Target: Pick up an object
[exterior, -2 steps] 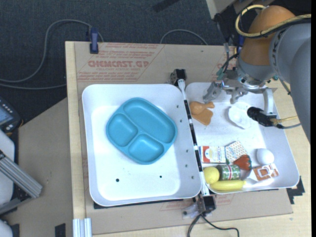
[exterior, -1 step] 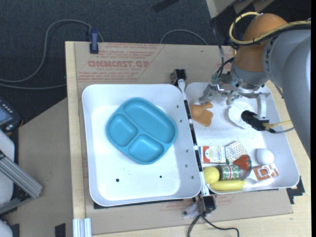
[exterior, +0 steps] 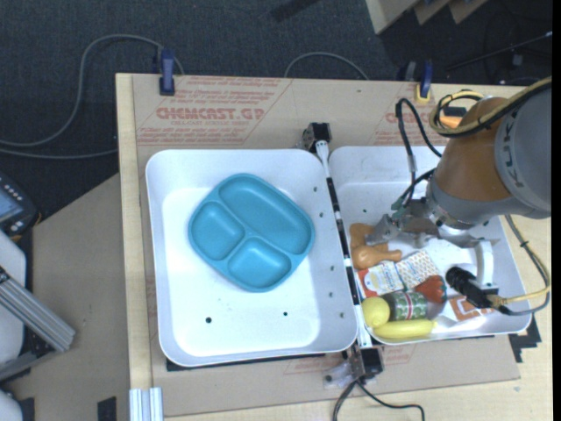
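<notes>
Several small items crowd right bin (exterior: 368, 169), tan drumstick (exterior: 375, 254), yellow banana (exterior: 405, 329), jaws' (exterior: 405, 226) state unclear.

You get bright, even overhead light; the white bins (exterior: 175, 235) left of the gripper (exterior: 394, 228) glare slightly, shadows stay soft, and focus is mildly soft throughout.

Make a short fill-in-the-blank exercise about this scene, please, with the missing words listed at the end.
1. The blue plastic divided plate lies in the ____ shallow white bin.
2. That plate has ____ compartments.
3. The yellow plastic banana lies near the ____ edge of the right shallow white bin.
4. The grey arm with the orange band reaches over the ____ bin.

Missing words: left; three; front; right
</notes>
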You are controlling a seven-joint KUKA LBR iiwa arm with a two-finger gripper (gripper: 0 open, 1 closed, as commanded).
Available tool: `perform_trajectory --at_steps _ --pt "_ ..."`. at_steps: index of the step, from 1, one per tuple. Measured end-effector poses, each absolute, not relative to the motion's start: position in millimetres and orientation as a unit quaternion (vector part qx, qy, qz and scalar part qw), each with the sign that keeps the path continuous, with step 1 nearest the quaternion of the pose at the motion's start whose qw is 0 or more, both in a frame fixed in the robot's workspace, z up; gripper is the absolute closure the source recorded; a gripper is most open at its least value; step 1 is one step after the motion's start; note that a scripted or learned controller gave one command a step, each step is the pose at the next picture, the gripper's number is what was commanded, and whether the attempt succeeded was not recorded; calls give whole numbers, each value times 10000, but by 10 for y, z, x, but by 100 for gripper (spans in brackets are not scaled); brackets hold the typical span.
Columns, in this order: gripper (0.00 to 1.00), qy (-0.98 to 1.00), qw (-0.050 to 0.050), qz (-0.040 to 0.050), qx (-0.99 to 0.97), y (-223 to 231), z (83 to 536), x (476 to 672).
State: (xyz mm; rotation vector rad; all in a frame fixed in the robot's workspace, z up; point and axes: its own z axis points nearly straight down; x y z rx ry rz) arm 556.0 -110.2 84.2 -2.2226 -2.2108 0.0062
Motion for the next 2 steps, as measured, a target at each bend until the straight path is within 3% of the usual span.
perform_trajectory --at_steps 1,2 --pt "0 -7052 5 7 -7090 -1517 854 5114" --pt "100 -7066 -16 -15 -7076 -1483 959 5145"
